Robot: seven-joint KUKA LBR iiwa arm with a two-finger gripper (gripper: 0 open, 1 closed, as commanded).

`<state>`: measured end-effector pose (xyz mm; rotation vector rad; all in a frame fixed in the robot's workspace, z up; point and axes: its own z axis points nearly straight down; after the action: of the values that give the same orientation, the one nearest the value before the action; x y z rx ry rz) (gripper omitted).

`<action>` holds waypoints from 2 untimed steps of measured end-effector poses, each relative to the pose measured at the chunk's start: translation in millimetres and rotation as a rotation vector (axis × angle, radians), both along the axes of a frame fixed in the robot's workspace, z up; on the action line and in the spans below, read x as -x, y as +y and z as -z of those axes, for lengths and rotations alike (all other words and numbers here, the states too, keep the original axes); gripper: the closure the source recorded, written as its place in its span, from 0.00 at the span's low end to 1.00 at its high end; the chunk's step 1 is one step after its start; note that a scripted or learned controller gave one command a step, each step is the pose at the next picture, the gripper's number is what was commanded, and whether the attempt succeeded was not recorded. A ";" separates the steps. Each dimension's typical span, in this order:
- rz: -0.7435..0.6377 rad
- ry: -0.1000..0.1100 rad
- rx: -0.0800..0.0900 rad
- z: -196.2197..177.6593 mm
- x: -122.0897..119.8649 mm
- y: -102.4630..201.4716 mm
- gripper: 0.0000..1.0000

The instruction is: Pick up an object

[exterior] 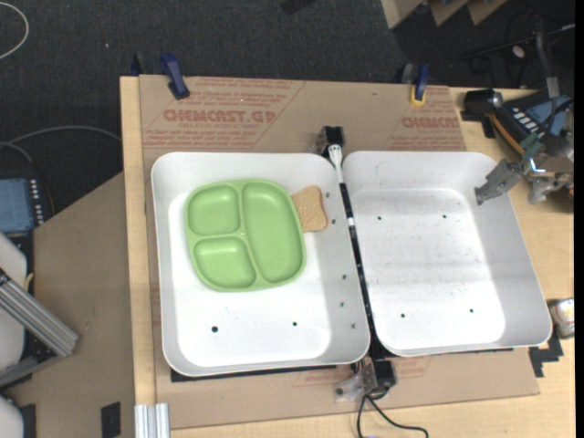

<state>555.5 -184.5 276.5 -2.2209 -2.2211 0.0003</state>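
A light green divided plate (245, 234) lies in the upper part of the left bin (246, 336). A small tan piece, like a slice of toast (311, 209), rests against the plate's upper right edge. My gripper (494, 183) hangs over the upper right rim of the right bin (438, 272), far from both objects and tilted toward the bin. It is small and partly blurred at the edge of the camera view, and nothing shows in it.
The bins sit on a brown cardboard sheet (228, 112) held by blue clamps (173, 75) at the back. A black strip (351, 235) runs between the bins. Arm hardware and cables (538, 135) crowd the right side.
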 end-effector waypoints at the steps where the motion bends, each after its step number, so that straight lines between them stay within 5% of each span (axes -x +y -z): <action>1: -0.004 -0.024 0.007 -270.0 -45.3 29.0 0.00; 2: -0.003 0.001 -0.002 -259.6 18.2 67.1 0.00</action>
<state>537.4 -117.4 536.1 -2.2162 -2.2229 -0.0001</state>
